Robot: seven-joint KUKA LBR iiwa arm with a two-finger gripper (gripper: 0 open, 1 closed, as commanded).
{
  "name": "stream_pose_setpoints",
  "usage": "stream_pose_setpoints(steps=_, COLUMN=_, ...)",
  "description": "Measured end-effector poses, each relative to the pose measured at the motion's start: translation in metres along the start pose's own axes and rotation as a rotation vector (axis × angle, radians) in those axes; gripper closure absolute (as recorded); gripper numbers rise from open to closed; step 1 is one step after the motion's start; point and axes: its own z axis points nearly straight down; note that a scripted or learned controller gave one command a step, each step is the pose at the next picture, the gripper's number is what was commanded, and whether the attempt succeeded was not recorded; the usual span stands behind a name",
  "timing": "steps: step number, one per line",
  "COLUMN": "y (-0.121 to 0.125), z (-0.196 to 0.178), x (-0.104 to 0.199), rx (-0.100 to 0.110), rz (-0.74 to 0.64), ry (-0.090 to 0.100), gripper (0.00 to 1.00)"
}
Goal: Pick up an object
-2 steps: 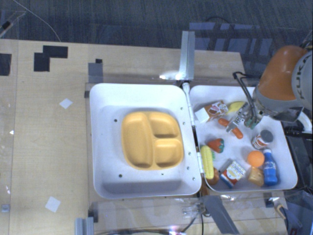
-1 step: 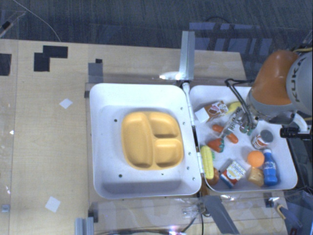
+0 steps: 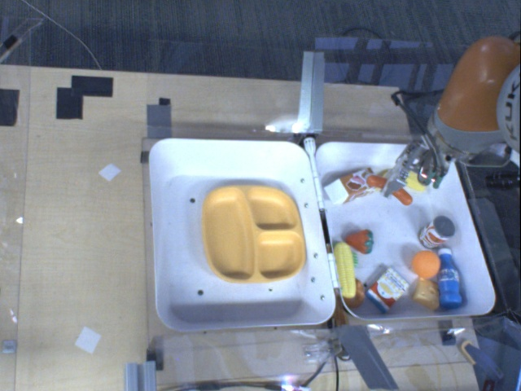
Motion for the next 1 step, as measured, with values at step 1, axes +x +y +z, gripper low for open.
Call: stream_pose_setpoints(steps=1, y=0.0243, z=-0.0606, x=-0.0175, rx=-0.001, rz=0.121, ry=0.002, gripper=1.00)
